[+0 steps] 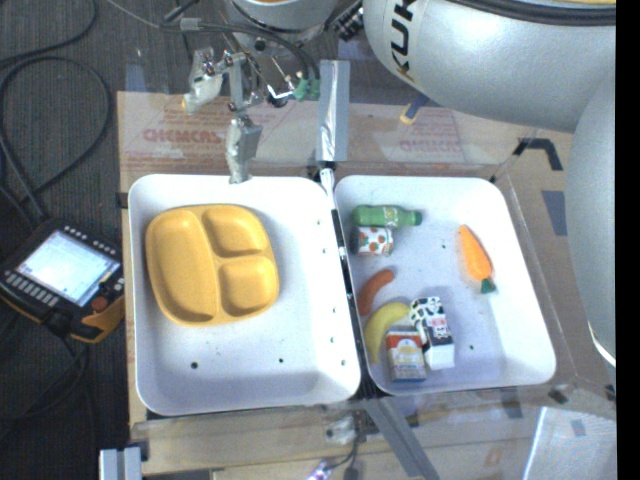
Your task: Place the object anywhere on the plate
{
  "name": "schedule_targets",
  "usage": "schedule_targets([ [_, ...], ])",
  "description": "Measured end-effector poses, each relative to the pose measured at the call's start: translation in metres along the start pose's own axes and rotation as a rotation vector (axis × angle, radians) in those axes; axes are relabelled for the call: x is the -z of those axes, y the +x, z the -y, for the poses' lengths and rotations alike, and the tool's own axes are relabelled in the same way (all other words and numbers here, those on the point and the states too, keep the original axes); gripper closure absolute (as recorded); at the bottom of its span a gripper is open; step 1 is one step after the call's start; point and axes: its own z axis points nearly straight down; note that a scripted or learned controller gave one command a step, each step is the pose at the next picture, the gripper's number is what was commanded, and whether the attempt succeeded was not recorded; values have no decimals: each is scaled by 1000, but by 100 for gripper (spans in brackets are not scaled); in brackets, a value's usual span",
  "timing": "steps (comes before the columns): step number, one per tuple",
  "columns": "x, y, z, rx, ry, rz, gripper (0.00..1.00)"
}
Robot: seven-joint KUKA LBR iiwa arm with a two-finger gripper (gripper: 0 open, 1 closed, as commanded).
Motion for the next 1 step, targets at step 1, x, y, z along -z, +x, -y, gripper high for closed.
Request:
schedule_targets([
  [1,9,-1,-2,2,-6,4,100],
])
